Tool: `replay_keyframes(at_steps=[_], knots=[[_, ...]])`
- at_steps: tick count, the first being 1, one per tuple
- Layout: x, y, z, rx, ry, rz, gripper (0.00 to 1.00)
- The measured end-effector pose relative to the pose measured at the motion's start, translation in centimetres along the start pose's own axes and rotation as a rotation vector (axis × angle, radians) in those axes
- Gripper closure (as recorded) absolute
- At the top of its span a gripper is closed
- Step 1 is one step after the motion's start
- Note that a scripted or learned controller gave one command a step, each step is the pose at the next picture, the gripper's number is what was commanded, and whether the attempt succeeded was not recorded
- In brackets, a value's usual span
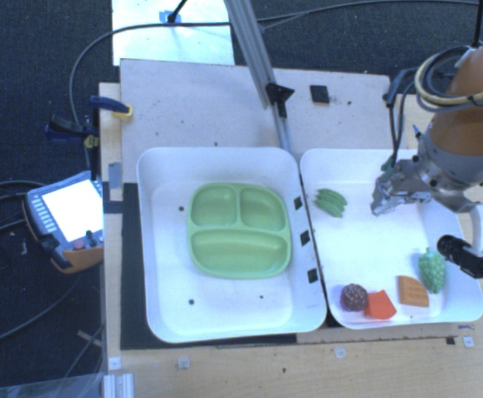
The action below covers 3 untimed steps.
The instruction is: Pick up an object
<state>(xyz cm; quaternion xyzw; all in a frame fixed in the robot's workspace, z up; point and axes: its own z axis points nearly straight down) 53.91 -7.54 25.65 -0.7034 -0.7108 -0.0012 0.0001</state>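
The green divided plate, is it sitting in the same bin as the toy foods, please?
No, the green divided plate lies alone in the left bin, while the toy foods lie in the right bin.

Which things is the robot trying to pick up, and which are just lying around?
For the job: the tool over the right bin, and the toy foods in that bin: green pea pod, green grapes, orange cracker, red piece, brown ball.

Just lying about: green divided plate in the left bin, handheld screen, blue clamp, cables.

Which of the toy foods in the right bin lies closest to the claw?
The green pea pod, alone near the bin's upper left; the others cluster along its lower edge.
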Motion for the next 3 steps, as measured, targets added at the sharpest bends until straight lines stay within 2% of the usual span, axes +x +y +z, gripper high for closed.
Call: replay_keyframes(at_steps=[1, 3], knots=[[5.4, -1.0, -0.4, 0.0, 0.0, 0.0, 1.0], [15.0, -0.9, 0.9, 0.001, 0.0, 0.001, 1.0]])
